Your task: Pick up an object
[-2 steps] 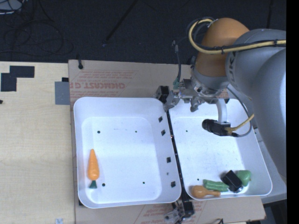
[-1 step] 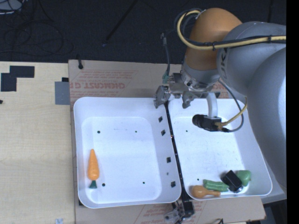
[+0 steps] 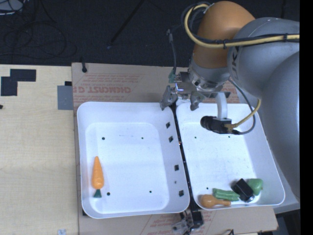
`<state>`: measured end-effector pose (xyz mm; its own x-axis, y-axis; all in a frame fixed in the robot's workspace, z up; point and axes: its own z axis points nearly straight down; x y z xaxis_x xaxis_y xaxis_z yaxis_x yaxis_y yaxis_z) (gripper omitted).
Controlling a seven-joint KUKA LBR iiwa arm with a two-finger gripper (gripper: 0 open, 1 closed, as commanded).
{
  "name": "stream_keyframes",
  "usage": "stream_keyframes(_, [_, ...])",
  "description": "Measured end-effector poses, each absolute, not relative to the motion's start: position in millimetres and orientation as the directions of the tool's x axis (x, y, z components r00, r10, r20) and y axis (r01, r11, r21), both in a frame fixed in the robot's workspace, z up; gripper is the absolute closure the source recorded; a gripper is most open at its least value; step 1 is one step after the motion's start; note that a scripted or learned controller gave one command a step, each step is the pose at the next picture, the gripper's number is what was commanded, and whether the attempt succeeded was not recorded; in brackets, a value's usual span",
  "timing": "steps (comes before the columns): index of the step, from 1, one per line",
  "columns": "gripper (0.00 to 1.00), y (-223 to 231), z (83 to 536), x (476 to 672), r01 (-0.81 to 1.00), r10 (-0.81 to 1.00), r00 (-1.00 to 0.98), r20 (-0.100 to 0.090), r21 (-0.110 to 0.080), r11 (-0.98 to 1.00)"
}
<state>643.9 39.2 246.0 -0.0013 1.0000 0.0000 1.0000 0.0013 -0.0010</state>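
Orange carrot (image 3: 97, 174), white bins (image 3: 122, 114), green pepper (image 3: 255, 184).

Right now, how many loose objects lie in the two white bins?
4. An orange carrot lies in the left bin's near-left corner; a green piece, a black block and an orange piece cluster in the right bin's near-right corner.

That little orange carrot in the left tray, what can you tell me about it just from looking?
The carrot looks like a small toy, smooth and glossy like plastic, bright orange with a small dark green stub at its lower end. It lies flat on the floor of the left bin, near that bin's left wall toward the front corner, its pointed tip aimed at the far side and its green end at the near side. Nothing else touches it; the gripper is far off, up by the bins' far edge.
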Motion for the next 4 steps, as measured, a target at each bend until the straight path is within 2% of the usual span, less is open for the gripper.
stream_keyframes(1, [0.0,58,260,641.7,1.0,1.0,-0.001,0.0,-0.001,0.001])
stream_keyframes(2, [0.0,111,373,604.2,1.0,1.0,-0.006,0.003,0.006,0.006])
stream_keyframes(3, [0.0,203,514,590.2,1.0,1.0,-0.012,0.007,0.013,0.012])
stream_keyframes(4, [0.0,150,321,589.4,1.0,1.0,0.004,-0.007,-0.021,-0.004])
